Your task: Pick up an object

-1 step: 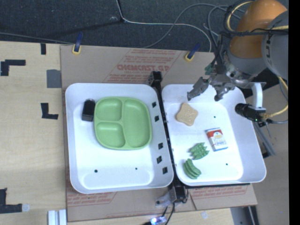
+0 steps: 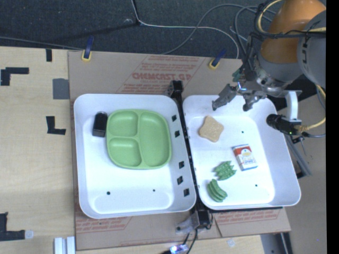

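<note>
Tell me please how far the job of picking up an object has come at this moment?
Nothing looks done yet. The gripper hangs open over the top edge of the right bin, with nothing between its fingers. The bread piece, the small red and white box and the two green pea pods all lie on the bin floor. Descending, closing on one object and lifting are all left.

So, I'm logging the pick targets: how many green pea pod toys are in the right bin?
2. One green pea pod toy lies left of the small red-and-white box; the other sits just below it, near the bin's front edge.
</note>
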`<act>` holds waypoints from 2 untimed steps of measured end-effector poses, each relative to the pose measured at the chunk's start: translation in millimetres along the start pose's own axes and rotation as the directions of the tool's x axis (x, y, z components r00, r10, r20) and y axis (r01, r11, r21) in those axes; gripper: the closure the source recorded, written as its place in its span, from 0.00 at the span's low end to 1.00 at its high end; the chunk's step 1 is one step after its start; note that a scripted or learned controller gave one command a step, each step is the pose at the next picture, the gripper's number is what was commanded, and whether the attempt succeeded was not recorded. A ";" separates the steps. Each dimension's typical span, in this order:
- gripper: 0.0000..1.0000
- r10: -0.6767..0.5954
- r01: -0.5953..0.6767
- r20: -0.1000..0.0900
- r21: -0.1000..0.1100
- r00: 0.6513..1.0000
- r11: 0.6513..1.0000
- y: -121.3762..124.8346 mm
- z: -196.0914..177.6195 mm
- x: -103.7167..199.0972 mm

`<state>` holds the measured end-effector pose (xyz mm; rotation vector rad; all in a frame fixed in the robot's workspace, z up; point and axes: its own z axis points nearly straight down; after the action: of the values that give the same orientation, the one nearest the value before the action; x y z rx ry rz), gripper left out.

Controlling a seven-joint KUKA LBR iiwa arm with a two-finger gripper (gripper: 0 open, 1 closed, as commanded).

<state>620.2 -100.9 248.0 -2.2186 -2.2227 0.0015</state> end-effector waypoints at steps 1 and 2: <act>0.00 0.001 -0.001 0.001 0.004 1.000 1.000 -8.4 56.7 -5.7; 0.00 0.001 -0.001 0.001 0.005 1.000 1.000 -19.4 110.3 -8.8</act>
<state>600.7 -109.6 137.7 -2.2178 -2.2192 0.0083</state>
